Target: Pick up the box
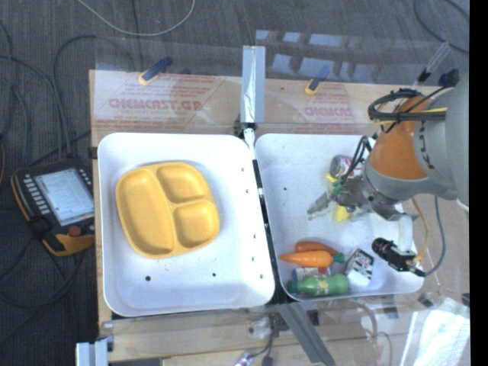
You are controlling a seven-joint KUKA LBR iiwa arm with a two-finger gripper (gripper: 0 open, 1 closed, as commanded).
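Gripper [329, 201] (fingers spread, nothing between) low in right bin [290, 166], above box [359, 265].

Your arm [450, 139]: smooth grey casing, rounded and bulky. A bright orange band [400, 155] wraps it just above the wrist. Black cables [396, 97] loop over the top of the orange band, bundled loosely. Below the orange band the wrist narrows to a darker grey metal section carrying the gripper [328, 202], slim and grey-metallic. A thin cable [422, 235] trails down beside the wrist.
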